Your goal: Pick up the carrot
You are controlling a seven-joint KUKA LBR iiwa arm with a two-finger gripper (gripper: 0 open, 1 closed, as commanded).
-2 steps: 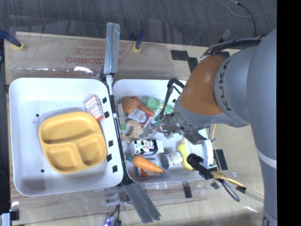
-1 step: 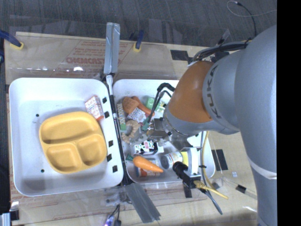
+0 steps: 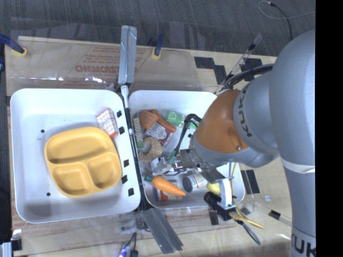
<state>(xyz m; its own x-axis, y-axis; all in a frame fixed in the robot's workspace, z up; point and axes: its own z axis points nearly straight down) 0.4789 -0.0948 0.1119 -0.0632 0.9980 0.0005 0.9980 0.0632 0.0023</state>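
Approach stage. The carrot (image 3: 169, 186) lies at the right bin's (image 3: 161, 96) front edge, ungrasped. The gripper (image 3: 179, 162) hovers just above it; jaw state cannot be told. Next: descend onto the carrot.

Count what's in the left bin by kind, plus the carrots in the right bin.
Yellow plastic divided tray: 1
Small red and white packet: 1
Orange tapered carrot, in the right bin's near end: 1
Total: 3
The right bin's other items are too jumbled to tally reliably.
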